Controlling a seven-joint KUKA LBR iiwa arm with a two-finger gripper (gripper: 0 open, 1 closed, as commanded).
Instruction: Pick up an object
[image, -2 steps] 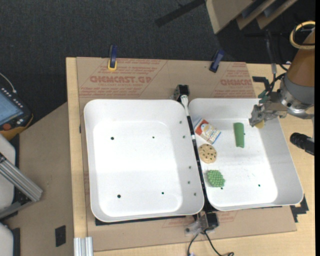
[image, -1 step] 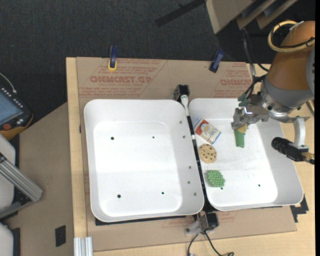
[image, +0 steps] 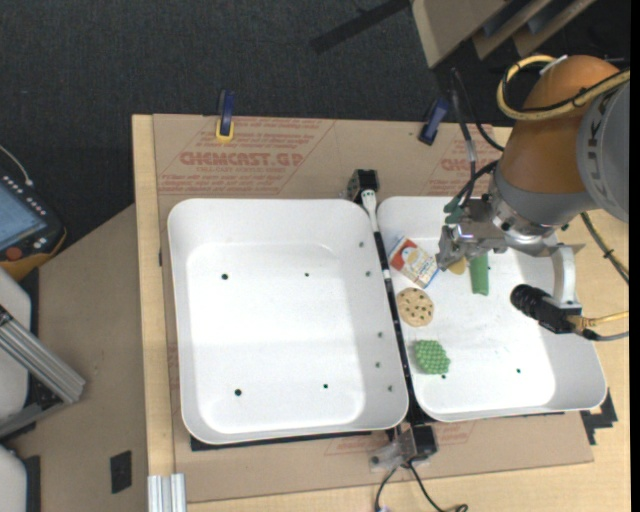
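The right bin (image: 560, 395) holds a small red, white and blue packet (image: 413, 262), a round tan cookie with dark specks (image: 415, 307), a green bumpy ball (image: 431, 356) and a green stick-shaped piece (image: 480, 275). My gripper (image: 453, 252) hangs low over the upper left part of this bin, just right of the packet and left of the green stick. The grey and orange wrist above hides much of it, and I see nothing clearly held in it.
The left bin (image: 200, 300) stands beside the right one, their rims meeting at a black divider (image: 385, 290). A black cylindrical part with a cable (image: 540, 306) sticks out near the right bin's right side. Clamps sit on the cardboard's far edge.
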